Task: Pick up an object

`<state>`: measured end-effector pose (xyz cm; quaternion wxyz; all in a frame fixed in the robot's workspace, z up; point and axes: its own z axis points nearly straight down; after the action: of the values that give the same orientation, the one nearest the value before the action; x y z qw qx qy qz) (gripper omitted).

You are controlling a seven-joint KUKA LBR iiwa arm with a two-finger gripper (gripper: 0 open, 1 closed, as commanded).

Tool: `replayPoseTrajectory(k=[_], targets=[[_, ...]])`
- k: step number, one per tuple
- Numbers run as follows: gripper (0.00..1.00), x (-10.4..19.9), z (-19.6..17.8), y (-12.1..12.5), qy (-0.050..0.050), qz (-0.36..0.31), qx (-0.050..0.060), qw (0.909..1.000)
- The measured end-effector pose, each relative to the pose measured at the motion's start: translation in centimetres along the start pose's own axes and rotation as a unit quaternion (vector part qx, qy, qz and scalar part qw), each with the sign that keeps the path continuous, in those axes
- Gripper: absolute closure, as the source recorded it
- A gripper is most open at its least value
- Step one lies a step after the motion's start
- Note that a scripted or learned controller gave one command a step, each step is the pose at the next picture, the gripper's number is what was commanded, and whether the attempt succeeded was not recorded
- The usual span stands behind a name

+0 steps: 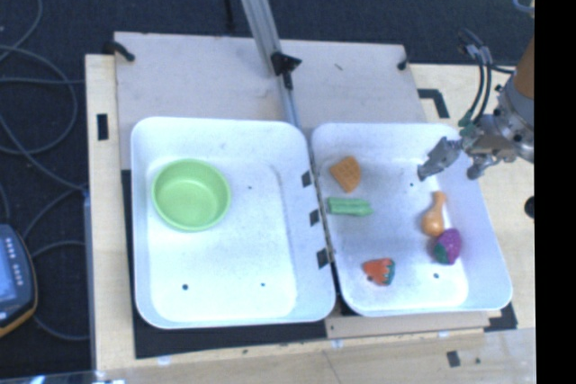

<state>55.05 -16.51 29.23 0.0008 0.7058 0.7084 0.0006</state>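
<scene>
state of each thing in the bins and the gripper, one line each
green bowl: upright, alone in the left bin
orange piece: lying loose in the right bin
green stick: lying flat
red piece: lying loose
yellow gourd: lying, touching the purple piece
purple piece: lying loose
gripper: over the right bin, holding nothing

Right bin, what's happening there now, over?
Tool above right bin, holding nothing. Orange pear-shaped toy lies nearest, just below it, purple toy touching it. Nothing blocking the approach.
</scene>
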Motion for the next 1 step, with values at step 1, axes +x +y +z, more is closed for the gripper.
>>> replayPoseTrajectory(k=[1], targets=[[0.0, -0.02, 0.0, 0.0, 0.0, 0.001, 0.0, 1.0]])
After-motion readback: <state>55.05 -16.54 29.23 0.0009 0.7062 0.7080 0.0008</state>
